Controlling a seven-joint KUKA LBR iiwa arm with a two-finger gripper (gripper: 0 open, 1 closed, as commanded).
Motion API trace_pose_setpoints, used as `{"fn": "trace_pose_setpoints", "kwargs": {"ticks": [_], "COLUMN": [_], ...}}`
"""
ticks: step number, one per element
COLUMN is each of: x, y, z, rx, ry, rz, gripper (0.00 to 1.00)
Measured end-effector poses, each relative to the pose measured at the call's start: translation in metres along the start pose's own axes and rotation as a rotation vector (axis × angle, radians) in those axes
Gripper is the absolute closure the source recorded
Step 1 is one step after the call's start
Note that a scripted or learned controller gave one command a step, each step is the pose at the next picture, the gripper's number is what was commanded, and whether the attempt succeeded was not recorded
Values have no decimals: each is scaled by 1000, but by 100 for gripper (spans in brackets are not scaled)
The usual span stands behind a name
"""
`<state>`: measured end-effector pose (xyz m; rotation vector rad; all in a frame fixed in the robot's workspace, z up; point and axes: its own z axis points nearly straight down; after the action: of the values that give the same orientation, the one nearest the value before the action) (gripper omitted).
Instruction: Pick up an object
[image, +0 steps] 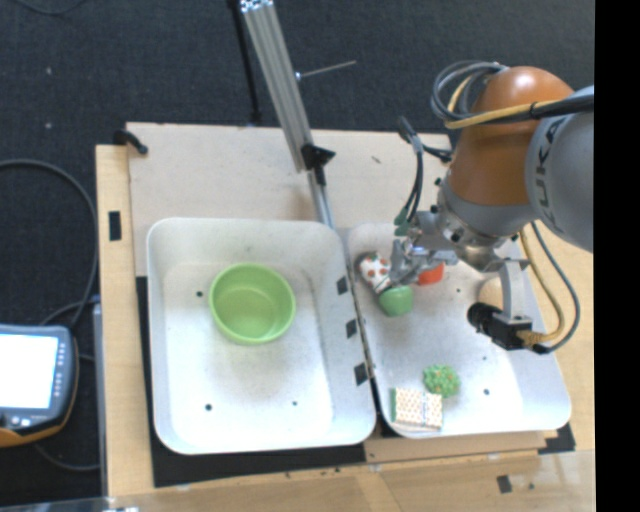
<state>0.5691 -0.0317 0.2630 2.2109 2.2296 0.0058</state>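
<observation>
Watching from my end, I see the gripper (403, 268) low in the right bin (520, 385), close to that bin's left wall, right over a tight cluster of small things. A green ball (397, 299) sits just below the tool, a white toy with orange spots (374, 270) lies just to its left against the wall, and a red-orange piece (430, 273) peeks out on its right side. I cannot tell how far the fingers are spread or whether anything sits between them; the wrist body hides that from this angle.

My main worry is the crowding. Three items are touching or nearly so, and I judge that a close here could catch two at once, or pinch only an edge and let it slip on the lift. The green ball looks round and smooth, so it may roll out sideways if the fingers meet it off-centre. The bin wall is just beside the spotted toy, and a finger coming down on that side could strike the wall or jam the toy against it.

Easier targets lie well apart from the cluster: a leafy green piece (440, 379) and a pale patterned block (417, 407) near the bin's front edge. The left bin (180, 410) holds a green bowl (252, 302), away from the arm. A black cable fitting (500, 325) hangs near the wrist and could snag during a retreat.
</observation>
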Motion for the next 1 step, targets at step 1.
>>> {"fn": "trace_pose_setpoints", "kwargs": {"ticks": [1], "x": [55], "y": [6], "z": [13], "rx": [6], "ry": [0], "rz": [1], "gripper": [100]}}
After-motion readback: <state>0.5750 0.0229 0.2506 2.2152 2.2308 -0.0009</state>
